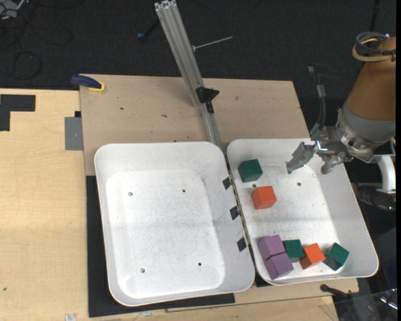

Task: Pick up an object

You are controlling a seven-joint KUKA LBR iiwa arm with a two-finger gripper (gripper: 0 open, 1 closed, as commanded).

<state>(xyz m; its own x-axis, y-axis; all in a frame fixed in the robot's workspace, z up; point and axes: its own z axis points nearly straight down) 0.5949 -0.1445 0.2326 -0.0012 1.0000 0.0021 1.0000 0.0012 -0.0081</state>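
My pincer (pixel 312 159) hangs over the far right part of the right bin (pixel 361 233), its two fingers spread apart with nothing between them. The task leaves the choice of object to me, and the candidates all lie in this right bin. A green block (pixel 250 170) sits near the far left corner, and an orange block (pixel 263 196) lies just near of it, apart from the green one and apart from the bin wall. Along the near edge there is a cluster: a purple block (pixel 274 255), a small green piece (pixel 293 249), a small orange piece (pixel 312 254) and another green cube (pixel 336 255), packed close or touching. The left bin (pixel 120 179) on the desk (pixel 40 199) holds no blocks that I can see.

I judge the orange block the best target: it stands alone, with free space on its sides for my fingers. These blocks look small, stiff and light, probably foam or wood, so they should not crush or sag. I would close across two opposite flat faces, squarely, since a grip on the corners may let it twist out.
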